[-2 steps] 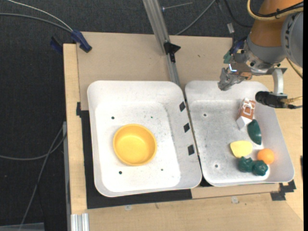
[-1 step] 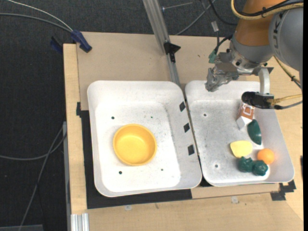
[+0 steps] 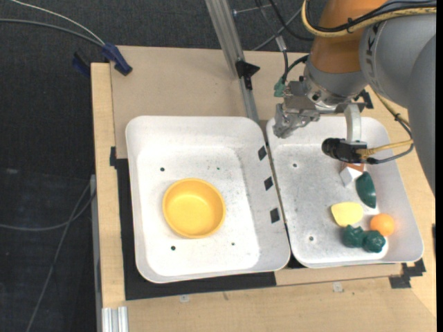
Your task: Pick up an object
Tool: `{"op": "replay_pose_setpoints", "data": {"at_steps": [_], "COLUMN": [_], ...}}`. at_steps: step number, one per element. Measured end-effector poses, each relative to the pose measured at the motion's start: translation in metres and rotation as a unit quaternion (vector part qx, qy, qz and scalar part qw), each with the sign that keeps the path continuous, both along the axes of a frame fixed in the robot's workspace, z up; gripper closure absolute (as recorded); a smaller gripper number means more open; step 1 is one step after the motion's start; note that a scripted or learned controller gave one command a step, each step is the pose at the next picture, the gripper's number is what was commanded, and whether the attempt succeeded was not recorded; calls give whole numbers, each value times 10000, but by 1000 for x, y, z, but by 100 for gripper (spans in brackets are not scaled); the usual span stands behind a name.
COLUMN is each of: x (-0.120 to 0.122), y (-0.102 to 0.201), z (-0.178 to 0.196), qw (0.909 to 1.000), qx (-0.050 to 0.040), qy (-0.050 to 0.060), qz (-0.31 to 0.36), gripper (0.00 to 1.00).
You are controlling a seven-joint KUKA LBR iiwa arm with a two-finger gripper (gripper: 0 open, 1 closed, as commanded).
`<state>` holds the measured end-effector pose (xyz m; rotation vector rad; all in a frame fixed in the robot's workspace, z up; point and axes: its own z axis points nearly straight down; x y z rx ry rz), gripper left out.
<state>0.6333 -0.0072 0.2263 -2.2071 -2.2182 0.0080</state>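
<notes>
The grey arm [image 3: 405,50] with its orange band [image 3: 349,9] reaches in from the right, and its claw [image 3: 285,124] hangs over the far left corner of the right-hand shallow white plastic bin [image 3: 304,254], close to the seam where the two bins meet. From this slanted overhead angle I cannot tell how far the claw is open, nor whether it has hold of anything. The things to pick lie well apart from it, clustered along the right and near side of that same bin: a dark green smooth oval piece [image 3: 365,191] lies tilted near the right wall, with a small white angular scrap [image 3: 345,178] just beside its upper left. Nearer the camera sits a pale yellow soft-looking wedge [image 3: 346,214], and just to its right a small orange ball [image 3: 382,224]. Below those two lies a dark green lumpy object [image 3: 363,238] – two rounded knobs joined together – close to the bin's near rim. The left-hand shallow white plastic bin [image 3: 138,140] carries a round yellow plastic bowl [image 3: 194,207], upright with its mouth up, a little left of the middle. Both bins rest on a tan wooden bench [image 3: 173,81] – a blue clip [image 3: 118,59] grips the bench's far left corner, and a slim silver metal pole [image 3: 223,26] slants down from the top of the view toward the seam between the bins.
</notes>
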Motion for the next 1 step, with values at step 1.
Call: {"op": "replay_pose_setpoints", "data": {"at_steps": [1], "x": [-8], "y": [55], "z": [-6], "qw": [10000], "qx": [-1], "qy": [11], "qz": [3], "gripper": [100]}}
